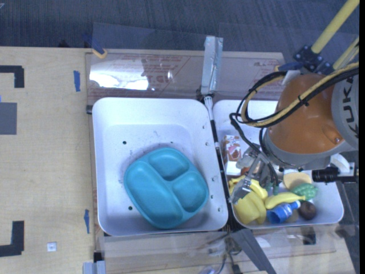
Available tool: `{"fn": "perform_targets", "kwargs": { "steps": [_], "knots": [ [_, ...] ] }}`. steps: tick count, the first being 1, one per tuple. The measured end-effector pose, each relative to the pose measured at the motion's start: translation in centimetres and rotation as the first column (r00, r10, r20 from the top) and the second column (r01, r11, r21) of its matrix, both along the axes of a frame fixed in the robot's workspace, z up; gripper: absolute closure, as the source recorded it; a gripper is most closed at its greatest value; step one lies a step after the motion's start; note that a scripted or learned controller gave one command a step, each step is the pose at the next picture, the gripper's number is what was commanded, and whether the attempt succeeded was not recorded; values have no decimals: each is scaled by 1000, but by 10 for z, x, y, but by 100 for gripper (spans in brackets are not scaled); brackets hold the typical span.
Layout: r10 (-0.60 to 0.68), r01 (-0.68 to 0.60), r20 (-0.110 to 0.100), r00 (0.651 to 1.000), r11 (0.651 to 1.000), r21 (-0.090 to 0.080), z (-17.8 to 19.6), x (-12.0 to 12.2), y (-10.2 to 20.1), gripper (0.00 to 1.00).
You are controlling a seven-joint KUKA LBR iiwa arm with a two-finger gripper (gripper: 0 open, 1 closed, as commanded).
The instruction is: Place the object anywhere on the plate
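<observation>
Overhead slanted view of the bench [40,153], read from left to right. The pale wooden surface at far left carries black corner marks and small strips of blue tape. Next comes the left bin [108,124], a shallow white tray; in its lower half lies the plate [165,187], a blue dish divided into three compartments, tilted slightly in the frame, with nothing on it. A clear panel [148,73] stands behind this bin, and a strip of silver tape [211,61] runs down to the seam where the two bins meet. The right bin [333,213] holds a crowded heap of small items: a red-and-white packet [232,150] near its left wall, a yellow pear-shaped piece [249,209], a banana [282,199], a blue cup-like piece [281,213], a green item [305,191] and a dark brown round piece [308,210]. The arm [305,116], grey with its orange band, enters from the right and hangs low over this heap, black cables looping beside it. The gripper [251,178] sits just above the yellow piece, among the items; whether it is wide, narrow or holding anything cannot be told.
</observation>
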State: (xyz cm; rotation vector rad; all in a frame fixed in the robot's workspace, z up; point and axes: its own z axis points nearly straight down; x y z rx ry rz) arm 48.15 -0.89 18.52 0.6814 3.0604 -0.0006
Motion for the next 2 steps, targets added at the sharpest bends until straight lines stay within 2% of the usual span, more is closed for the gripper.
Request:
{"fn": "perform_targets", "kwargs": {
  "steps": [1, 2],
  "knots": [
    [1, -1, 2, 1000, 1000, 2, 8, 2, 2, 100],
    [267, -267, -3, 964, 964, 1, -1, 8, -6, 100]
  ]
}}
